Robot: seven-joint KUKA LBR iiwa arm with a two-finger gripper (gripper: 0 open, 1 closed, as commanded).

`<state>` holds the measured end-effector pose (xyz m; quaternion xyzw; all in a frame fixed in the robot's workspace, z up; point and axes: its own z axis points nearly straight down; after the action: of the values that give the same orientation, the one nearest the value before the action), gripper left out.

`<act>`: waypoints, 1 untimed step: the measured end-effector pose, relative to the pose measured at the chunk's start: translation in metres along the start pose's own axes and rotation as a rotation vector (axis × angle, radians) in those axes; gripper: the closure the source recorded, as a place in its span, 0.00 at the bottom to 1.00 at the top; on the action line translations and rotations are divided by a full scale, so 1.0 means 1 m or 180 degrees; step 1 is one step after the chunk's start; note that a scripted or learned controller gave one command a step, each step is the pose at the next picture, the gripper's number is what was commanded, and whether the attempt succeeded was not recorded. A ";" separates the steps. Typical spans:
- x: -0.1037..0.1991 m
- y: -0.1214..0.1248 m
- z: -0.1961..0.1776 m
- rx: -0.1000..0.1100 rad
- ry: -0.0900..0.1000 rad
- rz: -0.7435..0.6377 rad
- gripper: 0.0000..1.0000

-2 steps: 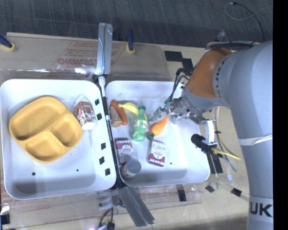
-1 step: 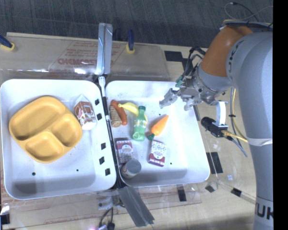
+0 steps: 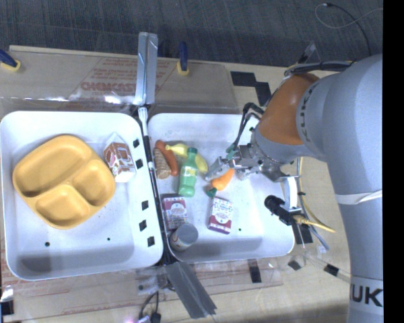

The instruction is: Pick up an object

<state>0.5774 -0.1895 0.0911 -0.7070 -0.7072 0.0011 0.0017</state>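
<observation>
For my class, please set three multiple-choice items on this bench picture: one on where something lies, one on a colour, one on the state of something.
1. Where does the yellow sectioned tray lie?
A. in the left bin
B. in the right bin
C. on the bench outside both bins

2. What colour is the small bottle in the right bin?
A. blue
B. green
C. black

3. How does the carrot stand to the gripper?
A. far off, in the other bin
B. close below the gripper, in the right bin
C. lying on the yellow tray

Answers: 1 A, the tray fills much of the left bin. 2 B, the bottle is green with a yellow top. 3 B, the orange carrot lies just under the gripper's tip.
</observation>
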 end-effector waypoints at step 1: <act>0.000 0.000 -0.010 0.0006 -0.0002 -0.0014 1.00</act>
<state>0.5774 -0.1896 0.1011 -0.7054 -0.7088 0.0020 0.0021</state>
